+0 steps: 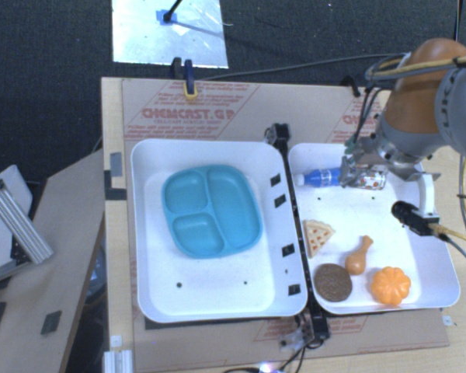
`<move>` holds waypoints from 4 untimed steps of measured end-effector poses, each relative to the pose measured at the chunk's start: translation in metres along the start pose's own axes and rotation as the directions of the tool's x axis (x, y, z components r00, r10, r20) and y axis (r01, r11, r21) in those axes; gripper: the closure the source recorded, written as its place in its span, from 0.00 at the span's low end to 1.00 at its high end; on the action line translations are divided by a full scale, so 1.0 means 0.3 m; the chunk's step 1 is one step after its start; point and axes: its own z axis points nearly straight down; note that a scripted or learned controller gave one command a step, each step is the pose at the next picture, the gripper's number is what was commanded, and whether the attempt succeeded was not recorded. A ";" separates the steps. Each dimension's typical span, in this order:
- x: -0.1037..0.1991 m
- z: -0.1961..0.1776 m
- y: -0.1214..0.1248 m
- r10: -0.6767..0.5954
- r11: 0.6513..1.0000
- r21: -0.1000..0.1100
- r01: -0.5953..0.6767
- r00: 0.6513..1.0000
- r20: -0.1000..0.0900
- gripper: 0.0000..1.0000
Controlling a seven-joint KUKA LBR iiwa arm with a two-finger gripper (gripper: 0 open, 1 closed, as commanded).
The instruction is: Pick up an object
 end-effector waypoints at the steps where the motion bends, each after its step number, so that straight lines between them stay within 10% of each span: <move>1: 0.000 -0.112 0.005 0.000 1.000 0.002 0.000 1.000 -0.001 1.00; 4: 0.538 -0.166 0.063 -0.006 1.000 0.003 0.006 1.000 -0.003 1.00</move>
